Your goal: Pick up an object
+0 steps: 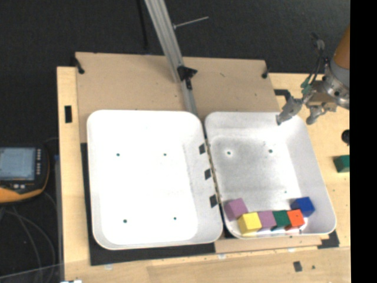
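No text, label or number can be read on anything here.

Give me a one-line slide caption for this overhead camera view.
Open gripper poised above the right bin's far corner, coloured blocks clustered along its near edge.

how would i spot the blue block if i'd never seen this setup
Start at the right bin of the two white bins. Its near edge holds a row of small blocks. The blue block sits at the right end, just behind the orange block, and is the only blue one.
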